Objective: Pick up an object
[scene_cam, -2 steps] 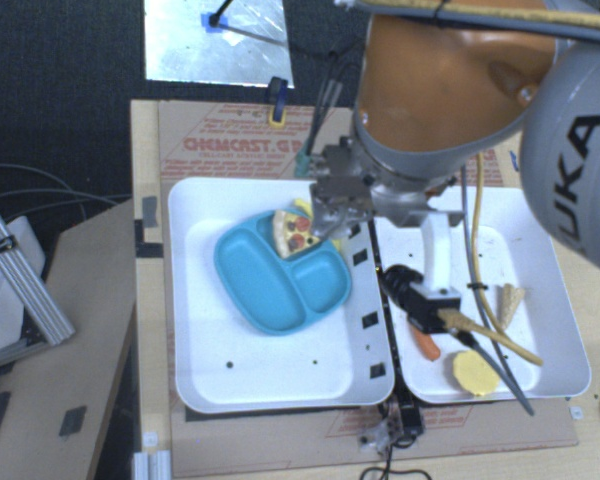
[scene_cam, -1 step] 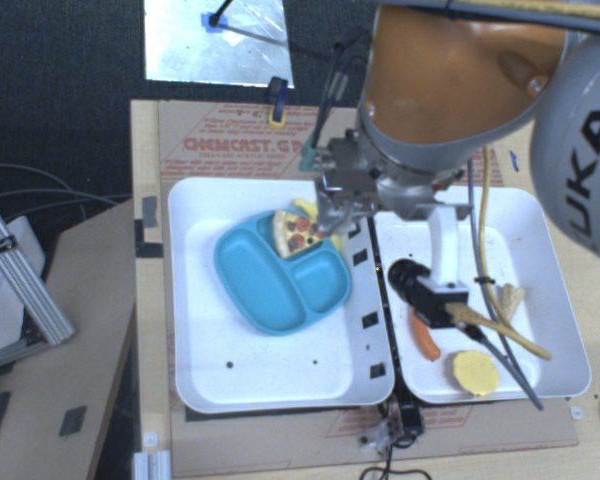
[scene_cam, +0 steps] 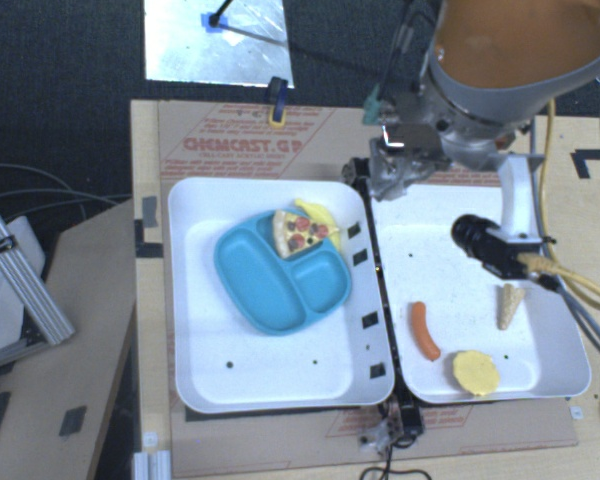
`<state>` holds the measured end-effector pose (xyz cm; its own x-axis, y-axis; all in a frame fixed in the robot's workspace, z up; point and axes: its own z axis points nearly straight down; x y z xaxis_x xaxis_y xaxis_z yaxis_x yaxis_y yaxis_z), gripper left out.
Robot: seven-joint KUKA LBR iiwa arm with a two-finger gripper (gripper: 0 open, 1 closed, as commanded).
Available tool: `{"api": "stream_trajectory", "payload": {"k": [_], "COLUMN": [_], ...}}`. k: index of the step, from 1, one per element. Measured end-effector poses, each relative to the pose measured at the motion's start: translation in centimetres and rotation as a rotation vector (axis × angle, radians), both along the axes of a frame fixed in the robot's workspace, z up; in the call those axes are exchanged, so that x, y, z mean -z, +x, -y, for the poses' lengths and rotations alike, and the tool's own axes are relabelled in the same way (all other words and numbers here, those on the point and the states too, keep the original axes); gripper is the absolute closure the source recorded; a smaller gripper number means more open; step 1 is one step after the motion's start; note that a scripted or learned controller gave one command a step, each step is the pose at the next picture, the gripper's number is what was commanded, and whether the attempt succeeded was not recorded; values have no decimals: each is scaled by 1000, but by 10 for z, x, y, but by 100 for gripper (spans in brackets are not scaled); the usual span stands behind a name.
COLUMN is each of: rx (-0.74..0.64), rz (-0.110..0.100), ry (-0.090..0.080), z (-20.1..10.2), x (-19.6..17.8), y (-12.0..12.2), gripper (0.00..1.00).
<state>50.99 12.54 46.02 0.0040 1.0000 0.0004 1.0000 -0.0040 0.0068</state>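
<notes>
Gripper (scene_cam: 395,168) is parked over the top edge between the bins, can't tell its state. The hot dog (scene_cam: 424,330) sits well below it in the right bin (scene_cam: 570,368), untouched.

2 white bins (scene_cam: 210,368), brown cardboard sheet (scene_cam: 240,143), shiny foil square (scene_cam: 195,33), aluminium frame (scene_cam: 20,278)

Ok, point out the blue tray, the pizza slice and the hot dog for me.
blue tray (scene_cam: 265,283), camera view, floor of its large compartment.
pizza slice (scene_cam: 298,232), camera view, middle of the topping.
hot dog (scene_cam: 424,330), camera view, middle of its length.
</notes>
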Motion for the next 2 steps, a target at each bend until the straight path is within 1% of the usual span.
{"api": "stream_trajectory", "payload": {"k": [1, 2], "rx": [-3, -12], "rz": [-15, -4], "ry": [-2, 2], "z": [18, -40], "x": [101, 99], "y": [-25, -3], "gripper": [100, 100]}}
